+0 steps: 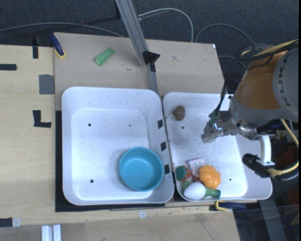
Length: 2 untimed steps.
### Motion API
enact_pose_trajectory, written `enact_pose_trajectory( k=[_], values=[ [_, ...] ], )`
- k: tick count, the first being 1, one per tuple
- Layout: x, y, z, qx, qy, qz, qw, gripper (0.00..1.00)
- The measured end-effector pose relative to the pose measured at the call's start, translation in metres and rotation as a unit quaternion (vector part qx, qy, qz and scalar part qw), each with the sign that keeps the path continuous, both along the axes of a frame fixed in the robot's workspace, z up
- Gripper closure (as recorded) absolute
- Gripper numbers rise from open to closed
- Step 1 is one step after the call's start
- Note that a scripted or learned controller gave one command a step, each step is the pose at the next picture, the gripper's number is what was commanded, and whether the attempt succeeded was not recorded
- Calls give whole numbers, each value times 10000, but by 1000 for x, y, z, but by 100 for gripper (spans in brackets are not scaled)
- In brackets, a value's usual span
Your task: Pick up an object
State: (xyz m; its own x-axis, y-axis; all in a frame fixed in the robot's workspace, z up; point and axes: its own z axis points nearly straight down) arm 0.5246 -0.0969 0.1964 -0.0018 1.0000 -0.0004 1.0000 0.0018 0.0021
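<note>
Hovering metal jaws [210, 134], round blue bowl [140, 168], smooth white egg [194, 191]

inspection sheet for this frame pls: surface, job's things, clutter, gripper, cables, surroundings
Surface: wooden bench bearing a left bin and a right bin, side by side.
Job's things: blue bowl in the left bin; brown lump at the right bin's far end; orange item, white egg shape and small packet clustered at its near edge.
Clutter: green block on the bench beyond the bins.
Gripper: gripper above the right bin; jaws' state unclear.
Cables: thin cables on the dark floor; yellow ones beside the arm.
Surroundings: slanted metal pole.
</note>
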Motion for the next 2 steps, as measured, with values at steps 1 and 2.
enact_pose_trajectory(
  k=[1, 2],
  values=[
    [5, 1, 43, -2, -6, -1, 10000, 100],
    [6, 1, 90, -3, -10, -1, 10000, 100]
  ],
)
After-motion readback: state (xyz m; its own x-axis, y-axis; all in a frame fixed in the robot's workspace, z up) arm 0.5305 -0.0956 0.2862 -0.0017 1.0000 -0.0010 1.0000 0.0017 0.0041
